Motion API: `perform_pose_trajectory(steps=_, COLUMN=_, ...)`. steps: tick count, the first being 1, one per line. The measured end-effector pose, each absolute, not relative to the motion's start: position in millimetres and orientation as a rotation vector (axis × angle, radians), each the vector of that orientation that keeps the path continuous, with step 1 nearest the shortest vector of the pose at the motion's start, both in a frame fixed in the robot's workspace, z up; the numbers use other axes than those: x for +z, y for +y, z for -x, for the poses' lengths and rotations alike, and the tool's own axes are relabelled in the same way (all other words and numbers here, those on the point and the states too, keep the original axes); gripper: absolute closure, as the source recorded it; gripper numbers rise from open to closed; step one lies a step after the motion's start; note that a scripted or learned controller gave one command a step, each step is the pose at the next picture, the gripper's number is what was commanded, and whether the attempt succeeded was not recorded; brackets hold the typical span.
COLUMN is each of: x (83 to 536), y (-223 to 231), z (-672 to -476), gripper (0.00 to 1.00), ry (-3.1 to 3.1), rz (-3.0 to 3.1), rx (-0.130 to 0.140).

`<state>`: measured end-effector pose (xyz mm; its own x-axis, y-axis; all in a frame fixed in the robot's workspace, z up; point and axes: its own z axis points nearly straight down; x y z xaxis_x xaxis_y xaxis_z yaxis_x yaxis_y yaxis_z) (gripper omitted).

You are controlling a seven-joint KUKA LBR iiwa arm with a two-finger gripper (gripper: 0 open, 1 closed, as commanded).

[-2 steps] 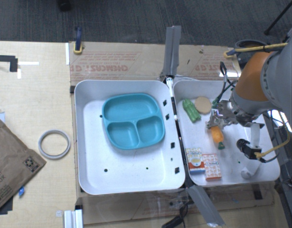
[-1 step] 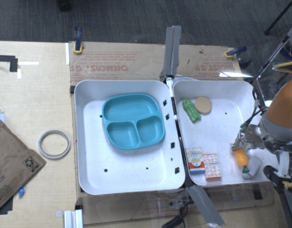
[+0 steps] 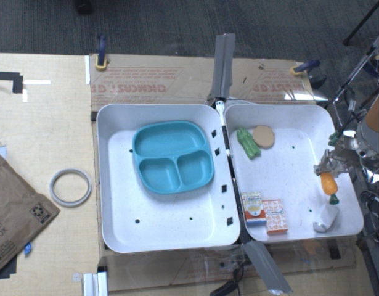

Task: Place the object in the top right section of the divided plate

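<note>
Over at the right edge of the right-hand shallow white bin point(image 3: 300, 119), the pincer point(image 3: 331, 168) hangs with a small orange carrot-like toy with a green tip point(image 3: 329, 184) directly under it. The toy seems to be between the fingers, though from here I would call that likely rather than certain. It sits above the bin floor, which fits a lift ahead of the carry across.

The target, a teal plastic divided plate point(image 3: 173, 157), lies in the left-hand shallow white bin point(image 3: 115, 214), well apart from the pincer. All three of its sections are bare. The top right section would be my guess for the end of the large upper compartment.

In the right bin lie a green pod-shaped toy point(image 3: 248, 143) touching a tan round disc point(image 3: 263, 136), two small printed boxes point(image 3: 264, 213) side by side, and a white object point(image 3: 324, 219) near the corner. A grey ring point(image 3: 70, 185) rests on the surface.
</note>
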<state>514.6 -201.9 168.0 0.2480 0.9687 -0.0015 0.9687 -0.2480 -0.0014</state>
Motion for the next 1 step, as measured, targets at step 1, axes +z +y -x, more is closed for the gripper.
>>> perform_pose_trajectory(steps=1, x=228.7, y=-205.8, z=-529.7, gripper=1.0, ry=-2.239, rz=2.205, rx=0.003)
